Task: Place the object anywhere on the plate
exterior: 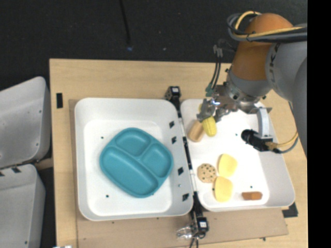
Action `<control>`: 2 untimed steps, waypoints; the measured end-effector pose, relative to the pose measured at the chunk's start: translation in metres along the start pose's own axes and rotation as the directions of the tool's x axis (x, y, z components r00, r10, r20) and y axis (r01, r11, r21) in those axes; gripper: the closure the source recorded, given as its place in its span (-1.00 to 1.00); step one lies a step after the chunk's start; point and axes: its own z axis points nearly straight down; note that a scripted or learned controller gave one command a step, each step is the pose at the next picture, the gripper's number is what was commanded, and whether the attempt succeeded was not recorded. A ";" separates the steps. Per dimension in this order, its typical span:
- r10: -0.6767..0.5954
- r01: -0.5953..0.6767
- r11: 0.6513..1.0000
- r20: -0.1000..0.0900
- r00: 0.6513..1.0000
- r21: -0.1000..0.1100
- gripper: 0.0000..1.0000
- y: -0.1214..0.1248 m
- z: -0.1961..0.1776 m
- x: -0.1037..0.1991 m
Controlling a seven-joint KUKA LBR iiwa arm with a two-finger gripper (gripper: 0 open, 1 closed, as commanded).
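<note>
- KUKA arm's pincer (211, 112) hangs low over the far-left corner of the right bin (274, 187), just above a small yellow corn cob (209, 126); the cob's top sits right at the fingertips, but whether it is pinched between them or merely lying under them can't be told from this angle; finger spread likewise can't be read, since wrist and cables cover it.
- Risk no. 1, by my reading: a half-grip; the cob looks rounded and ridged, so a clamp on its tip alone could let it swing or slip out on the lift, dropping it back into the bin.
- A tan bread-roll-like piece (196, 133) lies touching or just beside the cob, on its left; a descending finger could nudge it, or catch both, spoiling the pick.
- The divider (183, 138) between bins is close by; a low carry leftward could clip the cob on the rims and knock it loose before it gets across.
- Target: teal sectioned plate (136, 161), in the left bin (93, 200), well apart from the pincer; its raised ridges could let a round cob roll on release if dropped from height.
- Elsewhere in right bin: cookie (207, 172), two yellow chip-like pieces (225, 177), small brown item (252, 195); all well clear of the pick pt.
</note>
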 end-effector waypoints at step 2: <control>0.000 0.000 1.000 -0.001 1.000 0.000 1.00 0.037 0.002 0.107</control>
